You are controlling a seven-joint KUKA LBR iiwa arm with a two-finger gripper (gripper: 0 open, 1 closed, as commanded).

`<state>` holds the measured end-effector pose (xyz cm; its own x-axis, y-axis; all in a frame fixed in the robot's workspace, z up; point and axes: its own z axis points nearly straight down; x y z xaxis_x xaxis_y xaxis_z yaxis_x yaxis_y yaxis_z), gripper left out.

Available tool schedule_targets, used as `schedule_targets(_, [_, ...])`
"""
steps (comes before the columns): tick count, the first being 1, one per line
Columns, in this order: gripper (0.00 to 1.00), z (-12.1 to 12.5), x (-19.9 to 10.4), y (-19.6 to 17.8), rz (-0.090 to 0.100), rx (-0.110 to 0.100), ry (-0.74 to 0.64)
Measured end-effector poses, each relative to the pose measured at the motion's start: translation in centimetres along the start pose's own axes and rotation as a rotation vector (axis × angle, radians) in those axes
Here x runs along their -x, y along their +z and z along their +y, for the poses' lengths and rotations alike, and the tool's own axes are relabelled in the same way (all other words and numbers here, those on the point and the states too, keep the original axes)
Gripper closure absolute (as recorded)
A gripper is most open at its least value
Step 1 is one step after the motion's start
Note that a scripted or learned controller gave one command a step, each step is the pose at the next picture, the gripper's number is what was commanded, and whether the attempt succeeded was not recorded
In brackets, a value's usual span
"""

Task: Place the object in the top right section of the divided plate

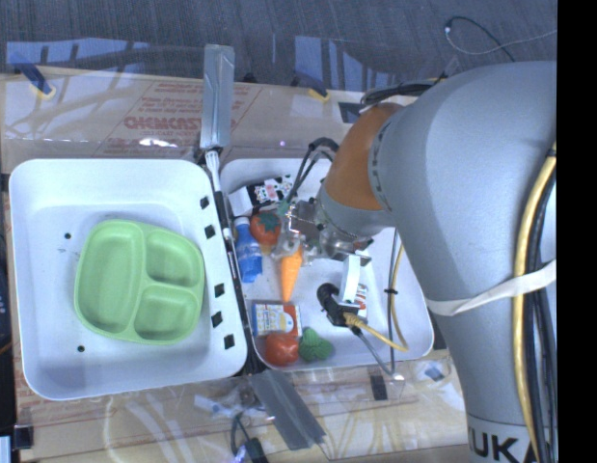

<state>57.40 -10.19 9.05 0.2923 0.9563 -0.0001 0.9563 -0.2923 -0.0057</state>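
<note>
While tool crowds toys, plate sits apart.

- The divided plate lies in the left bin, near that bin's middle.
- The right bin stands just right of the divided plate's bin, their walls touching.
- In the right bin, nearest the divided plate, a bottle lies along the shared wall.
- A carrot lies just right of the bottle, farther from the divided plate.
- A small box, a tomato and a leafy piece cluster at the right bin's near end.
- The arm reaches over the right bin, well right of the divided plate.
</note>
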Motion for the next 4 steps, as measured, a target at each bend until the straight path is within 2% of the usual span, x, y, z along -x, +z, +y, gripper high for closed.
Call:
schedule_targets(1, [1.0, 8.6, 3.0, -0.1, 0.0, 0.002, 0.12])
schedule_targets(2, [1.0, 8.1, 0.8, -9.3, 0.0, 0.006, -0.252])
schedule_targets(3, [1.0, 10.1, 5.2, -3.0, 0.001, 0.003, -0.089])
schedule_targets(4, [1.0, 0.9, 8.9, 0.0, 0.001, -0.001, 0.086])
